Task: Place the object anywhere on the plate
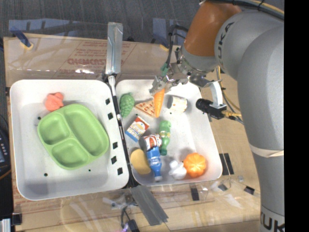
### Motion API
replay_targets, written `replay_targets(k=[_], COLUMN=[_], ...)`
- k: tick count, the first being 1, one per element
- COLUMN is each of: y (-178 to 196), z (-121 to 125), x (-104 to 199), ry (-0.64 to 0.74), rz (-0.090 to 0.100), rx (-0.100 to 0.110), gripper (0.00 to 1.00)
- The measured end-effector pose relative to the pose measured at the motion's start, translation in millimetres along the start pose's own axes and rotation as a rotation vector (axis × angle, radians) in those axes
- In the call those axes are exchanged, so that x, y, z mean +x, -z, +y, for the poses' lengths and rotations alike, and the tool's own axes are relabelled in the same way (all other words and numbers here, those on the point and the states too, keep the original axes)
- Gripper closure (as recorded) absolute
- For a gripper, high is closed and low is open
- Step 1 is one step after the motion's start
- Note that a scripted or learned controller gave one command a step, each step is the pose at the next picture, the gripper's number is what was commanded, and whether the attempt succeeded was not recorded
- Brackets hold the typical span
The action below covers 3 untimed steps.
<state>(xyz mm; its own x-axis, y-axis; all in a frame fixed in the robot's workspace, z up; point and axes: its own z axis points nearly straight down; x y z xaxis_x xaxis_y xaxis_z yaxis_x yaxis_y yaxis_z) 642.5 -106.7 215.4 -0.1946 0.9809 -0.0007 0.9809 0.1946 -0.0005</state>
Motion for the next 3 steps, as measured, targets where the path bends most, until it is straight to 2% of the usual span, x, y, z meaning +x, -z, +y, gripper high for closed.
replay_targets(k=[1,2,3], y=[-4,-12,-12], z=[25,41,41], x=[53,138,138], ry=[-0.432,-0.284,-0.284], rz=[0.001,0.002,0.002], rx=[0.001,0.005,0.005], gripper=[1.00,1.00,0.00])
